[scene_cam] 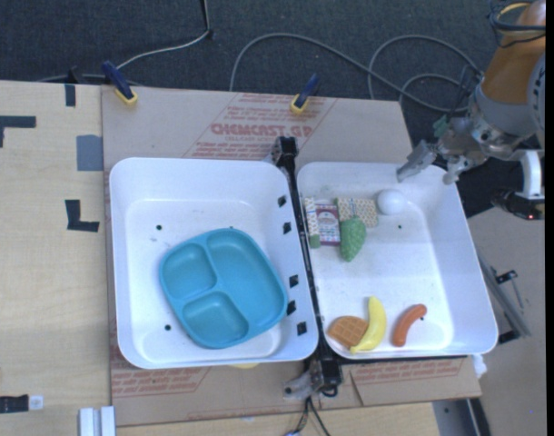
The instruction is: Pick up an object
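My gripper hangs over the far right corner of the right bin, its two fingers spread open with nothing between them. A white ball lies just below and left of it. Further left sit a small printed box, a pale cracker-like block and a green toy. At the near edge of the same bin lie a waffle-like piece, a yellow banana and an orange-red sausage.
The left bin holds a blue divided plate. A black clip joint ties the bins at the far edge. Blue-yellow clamps pin the cardboard. Cables cross the dark floor beyond.
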You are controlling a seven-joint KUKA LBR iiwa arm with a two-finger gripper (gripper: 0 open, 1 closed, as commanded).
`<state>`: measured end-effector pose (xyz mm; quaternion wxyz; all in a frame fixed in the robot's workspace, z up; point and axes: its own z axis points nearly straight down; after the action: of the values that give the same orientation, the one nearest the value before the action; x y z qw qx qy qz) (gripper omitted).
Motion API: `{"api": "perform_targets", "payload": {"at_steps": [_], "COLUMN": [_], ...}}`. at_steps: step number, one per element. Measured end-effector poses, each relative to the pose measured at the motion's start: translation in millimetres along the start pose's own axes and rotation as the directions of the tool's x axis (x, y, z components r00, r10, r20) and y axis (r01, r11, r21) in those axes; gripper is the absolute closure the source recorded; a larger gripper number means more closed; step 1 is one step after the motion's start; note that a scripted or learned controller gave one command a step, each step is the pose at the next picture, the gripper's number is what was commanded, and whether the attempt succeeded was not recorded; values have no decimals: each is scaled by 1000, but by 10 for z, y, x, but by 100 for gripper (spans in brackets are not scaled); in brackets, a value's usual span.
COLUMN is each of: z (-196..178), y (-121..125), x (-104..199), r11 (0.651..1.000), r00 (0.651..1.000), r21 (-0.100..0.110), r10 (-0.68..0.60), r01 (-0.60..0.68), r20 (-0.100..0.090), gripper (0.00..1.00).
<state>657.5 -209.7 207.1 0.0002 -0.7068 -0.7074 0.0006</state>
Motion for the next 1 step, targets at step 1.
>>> {"api": "perform_targets", "payload": {"at_steps": [1], "z": [401], "y": [-73], "x": [369], "r11": [1000], "r00": [1000], "r21": [1], "r10": [-1], "r01": [1], "r20": [-1], "gripper": [0]}}
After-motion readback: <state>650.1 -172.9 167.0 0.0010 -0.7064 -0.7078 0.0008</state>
